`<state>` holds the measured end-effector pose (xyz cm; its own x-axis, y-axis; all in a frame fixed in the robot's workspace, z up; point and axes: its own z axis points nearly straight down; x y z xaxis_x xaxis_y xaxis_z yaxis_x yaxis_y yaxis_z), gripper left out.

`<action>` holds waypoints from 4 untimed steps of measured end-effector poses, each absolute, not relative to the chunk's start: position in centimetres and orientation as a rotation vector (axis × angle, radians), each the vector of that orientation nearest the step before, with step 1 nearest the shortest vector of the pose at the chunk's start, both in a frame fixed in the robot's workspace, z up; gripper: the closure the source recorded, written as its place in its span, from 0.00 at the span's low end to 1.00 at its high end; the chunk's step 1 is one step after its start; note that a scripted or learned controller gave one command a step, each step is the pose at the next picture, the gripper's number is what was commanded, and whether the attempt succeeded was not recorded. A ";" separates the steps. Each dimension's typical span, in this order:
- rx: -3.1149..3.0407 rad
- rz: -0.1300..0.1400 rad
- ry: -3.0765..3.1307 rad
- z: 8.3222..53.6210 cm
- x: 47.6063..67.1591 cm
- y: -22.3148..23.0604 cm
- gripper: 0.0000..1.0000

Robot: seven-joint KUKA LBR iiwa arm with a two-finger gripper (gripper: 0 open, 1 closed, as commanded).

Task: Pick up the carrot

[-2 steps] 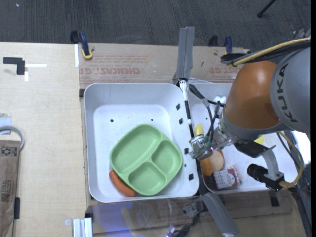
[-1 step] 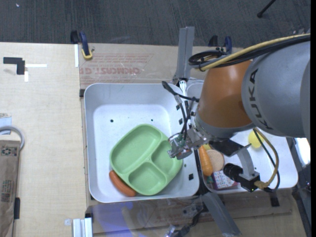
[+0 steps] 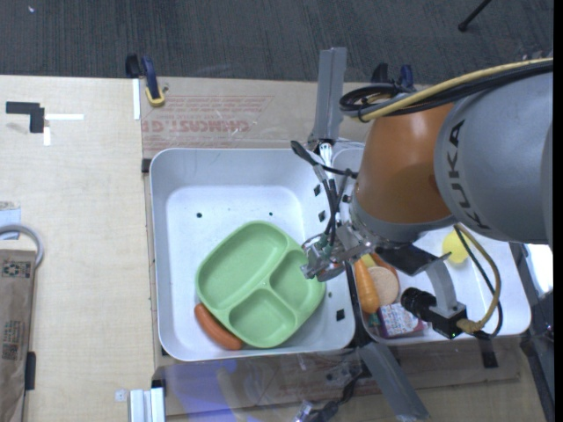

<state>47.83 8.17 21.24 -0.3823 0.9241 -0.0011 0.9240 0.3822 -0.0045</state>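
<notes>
The carrot (image 3: 364, 288) is a bright orange stick lying in the right bin (image 3: 519, 310), close to that bin's left wall and partly under the arm. The gripper (image 3: 319, 262) hangs from the big grey and orange wrist over the wall between the two bins, just above the right rim of a green divided plate (image 3: 255, 284). It is a short way left of the carrot's upper end. Nothing can be seen held in it.
The green plate lies in the left bin (image 3: 176, 200), with a reddish-orange sausage-shaped item (image 3: 216, 327) against its lower left edge. Beside the carrot lie a round tan bun (image 3: 384, 281), a pink packet (image 3: 398, 321) and a yellow item (image 3: 456, 246).
</notes>
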 end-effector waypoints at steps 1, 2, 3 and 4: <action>-1.737 0.003 -2.619 26.8 47.9 3.4 1.00; -2.042 0.009 -2.384 18.3 47.7 13.2 1.00; -1.946 0.005 -2.465 19.6 47.8 10.5 1.00; -1.826 0.007 -2.555 18.8 48.0 15.6 1.00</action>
<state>48.02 15.63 18.80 -0.3241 0.9460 -0.0016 0.9460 0.3241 -0.0042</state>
